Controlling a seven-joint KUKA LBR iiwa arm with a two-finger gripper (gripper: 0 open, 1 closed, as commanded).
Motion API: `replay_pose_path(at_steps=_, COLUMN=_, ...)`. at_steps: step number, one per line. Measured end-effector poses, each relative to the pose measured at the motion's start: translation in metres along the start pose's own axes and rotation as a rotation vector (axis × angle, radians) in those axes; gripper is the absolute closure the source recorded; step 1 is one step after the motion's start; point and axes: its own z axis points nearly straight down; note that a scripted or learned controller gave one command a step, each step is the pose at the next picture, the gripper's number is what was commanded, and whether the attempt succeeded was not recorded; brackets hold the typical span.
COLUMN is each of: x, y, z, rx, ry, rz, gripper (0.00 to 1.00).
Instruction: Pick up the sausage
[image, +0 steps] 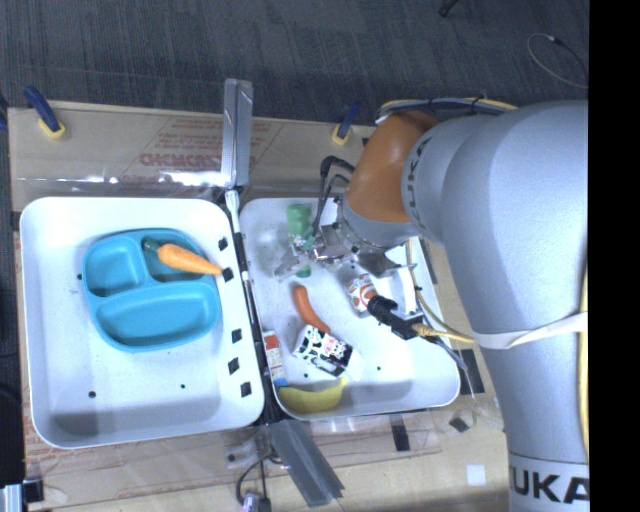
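- Sausage (309, 306): orange-red, lies loose on the floor of the right bin (385, 392), slanted, its lower end touching or just beside the black-and-white patterned box (323, 349).
- Gripper (305, 255): up and a bit left of the sausage, near it but apart; nothing visibly held. Open or closed: cannot tell, the metal tip is too cluttered and blurred.
- Green item (299, 220) sits just beyond the gripper, on the far side from the sausage.
- Small can-like object (361, 293), red and white, is to the right of the sausage, under the wrist and partly covered by it.
- Banana (312, 397) is past the patterned box, at the bin's near wall; a small red-white packet (272, 356) is left of the box against the divider.
- Left bin (60, 300): blue divided plate (150, 315) with a carrot (187, 259) on it, well apart from the sausage.
- Judgement on progress: pick not yet made, approach stage.
- Risks: the sausage is thin, round and slanted, so a poorly aligned closing could roll it aside or pinch one end only.
- Patterned box crowds the lower end; a descent there could snag or shove the box.
- Gripper sits closer to the green item, so the wrong thing could get grabbed.
- Carrot has a similar colour; mix-up possible.
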Motion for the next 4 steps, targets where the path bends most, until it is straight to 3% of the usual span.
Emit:
replay_pose_path(at_steps=1, x=0.006, y=-0.047, z=0.01, rx=0.022, ry=0.014, rz=-0.286, gripper=0.0)
replay_pose_path(at_steps=2, x=0.006, y=-0.048, z=0.005, rx=0.029, ry=0.018, rz=-0.287, gripper=1.0)
replay_pose_path(at_steps=3, x=-0.024, y=-0.03, z=0.011, rx=0.019, ry=0.013, rz=-0.313, gripper=1.0)
replay_pose_path(at_steps=4, x=0.012, y=0.0, z=-0.152, rx=0.019, ry=0.012, rz=-0.254, gripper=1.0)
